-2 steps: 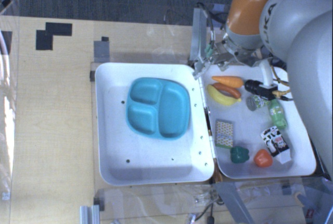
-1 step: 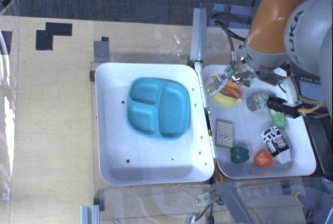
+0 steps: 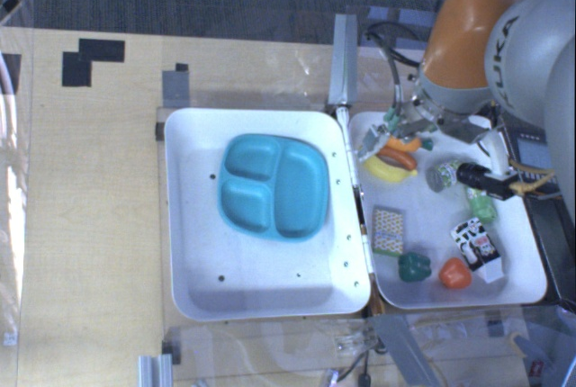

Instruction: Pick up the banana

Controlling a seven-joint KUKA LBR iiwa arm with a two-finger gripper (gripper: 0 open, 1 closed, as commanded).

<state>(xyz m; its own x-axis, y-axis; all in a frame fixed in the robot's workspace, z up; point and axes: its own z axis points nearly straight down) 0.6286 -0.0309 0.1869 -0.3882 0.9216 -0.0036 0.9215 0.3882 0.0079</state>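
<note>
The yellow banana (image 3: 387, 169) lies at the far left of the right bin (image 3: 531, 286), near its back wall. An orange, sausage-like piece (image 3: 400, 159) rests on the banana's upper edge, and a second orange piece (image 3: 404, 143) sits just behind it. My gripper (image 3: 402, 126) hangs at the bin's back left corner, directly above and behind the banana, under the orange band of the arm. Nothing is visibly lifted with it.
The right bin also holds a patterned flat pad (image 3: 388, 230), a dark green lump (image 3: 414, 266), a red-orange piece (image 3: 454, 274), a black-and-white box (image 3: 474, 242), a pale green item (image 3: 482, 208) and a grey can (image 3: 443, 175). A blue divided plate (image 3: 274, 185) lies in the left bin (image 3: 193, 286).
</note>
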